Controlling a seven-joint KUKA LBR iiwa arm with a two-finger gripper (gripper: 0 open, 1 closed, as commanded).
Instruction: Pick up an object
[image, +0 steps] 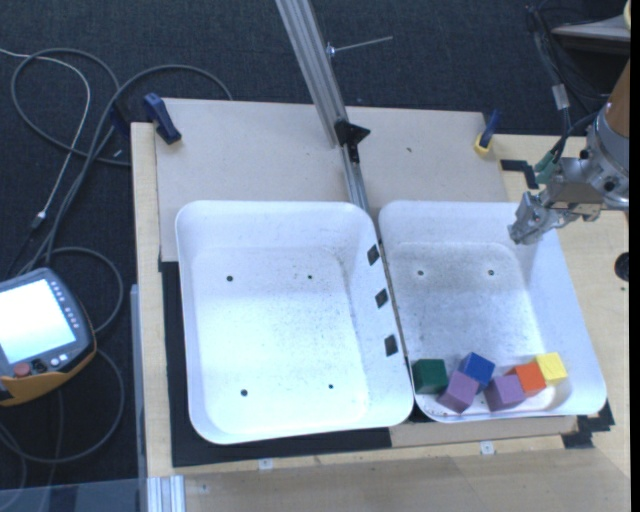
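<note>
Several small cubes lie in a row along the near edge of the right bin (560, 290): a green cube (431, 376), a blue cube (478, 367), two purple cubes (461, 390) (505, 391), an orange cube (530, 377) and a yellow cube (551, 367). My gripper (524, 226) hangs over the far right corner of that bin, well behind the cubes and apart from them. Nothing shows in it.
The left bin (200, 300) stands beside the right one. A slanted metal pole (320, 80) rises from the board behind the bins. Blue clamps (162, 117) (488, 130) sit at the board's far corners. A teach pendant (35, 335) and cables lie at the left.
</note>
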